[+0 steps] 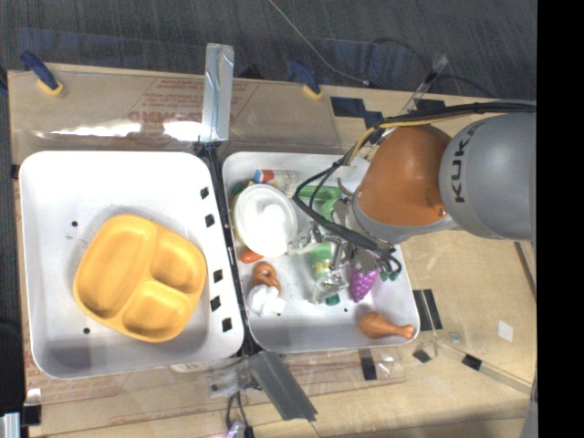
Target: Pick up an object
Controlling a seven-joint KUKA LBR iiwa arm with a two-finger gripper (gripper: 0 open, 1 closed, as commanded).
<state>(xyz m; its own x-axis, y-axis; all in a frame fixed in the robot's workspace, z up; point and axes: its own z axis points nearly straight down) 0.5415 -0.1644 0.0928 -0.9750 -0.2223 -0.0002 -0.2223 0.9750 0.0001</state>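
- At nine o'clock on the bench we saw the left bin (36,245), a shallow white tub of smooth plastic, holding a yellow divided tray (139,276) with three rounded, glossy hollows.
- Past the dividing wall, the right bin (301,336) was crowded: a white bowl (266,217) lay at its ten o'clock, round and matte, with a small orange-and-white toy (265,276) just below it.
- Near the bin's middle sat a green plastic piece (321,263), and beside it a bunch of purple toy grapes (362,283), knobbly and shiny.
- At the bin's five o'clock lay an orange toy drumstick (383,325), smooth and tapered, apart from the clutter.
- The gripper (338,272) was down among the green piece and the grapes, under the orange band (401,181) of the grey arm, which came in from three o'clock.
- We could not tell whether the hand was spread or clenched, nor whether anything sat in it; cables and the wrist hid that.
- We judged the step to be the descent onto a central object, probably the grapes or the green piece; next it called for a firm closing and a straight lift clear of the neighbours.
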